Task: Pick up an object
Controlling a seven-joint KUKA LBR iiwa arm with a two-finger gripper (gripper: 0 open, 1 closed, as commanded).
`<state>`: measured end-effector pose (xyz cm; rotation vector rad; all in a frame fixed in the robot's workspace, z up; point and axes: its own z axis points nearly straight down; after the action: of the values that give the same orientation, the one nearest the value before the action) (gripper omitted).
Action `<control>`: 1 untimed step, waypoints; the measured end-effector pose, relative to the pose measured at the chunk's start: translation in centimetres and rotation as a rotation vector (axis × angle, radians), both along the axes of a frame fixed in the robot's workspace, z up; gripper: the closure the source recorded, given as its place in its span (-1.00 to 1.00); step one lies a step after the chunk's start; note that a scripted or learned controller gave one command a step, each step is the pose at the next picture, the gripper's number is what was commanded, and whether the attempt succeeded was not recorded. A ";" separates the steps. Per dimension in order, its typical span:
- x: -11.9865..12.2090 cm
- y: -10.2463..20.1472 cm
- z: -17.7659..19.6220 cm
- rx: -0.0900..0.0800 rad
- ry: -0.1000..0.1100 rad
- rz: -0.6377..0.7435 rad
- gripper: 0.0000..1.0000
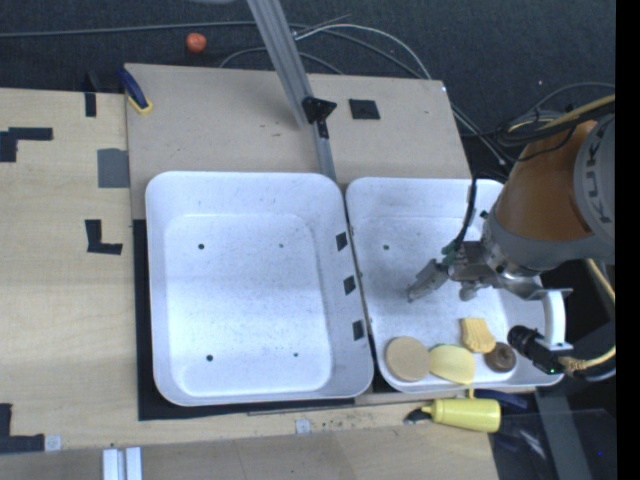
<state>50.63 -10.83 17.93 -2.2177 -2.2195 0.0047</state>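
My gripper (440,290) hangs over the middle of the right bin (400,208), open, with nothing between its fingers. One finger (420,284) points toward the bin's left side. Several small objects lie along the bin's near edge, below the gripper and apart from it. They are a tan round disc (406,358), a pale yellow lump (452,363), a small orange-tan piece (477,334) and a dark brown round piece (500,358). The orange-tan piece lies closest to the gripper, just below and to its right.
The left bin (170,208) sits beside the right one, their rims touching. A yellow tool (465,413) lies outside the right bin on the bench's front edge. A grey pole (290,68) slants in from the top. Cables trail at the upper right.
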 end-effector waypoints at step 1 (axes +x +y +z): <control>-0.2 -0.2 -6.3 0.000 0.002 -0.001 -1.00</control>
<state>50.45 -11.04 11.63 -2.2176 -2.2179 0.0062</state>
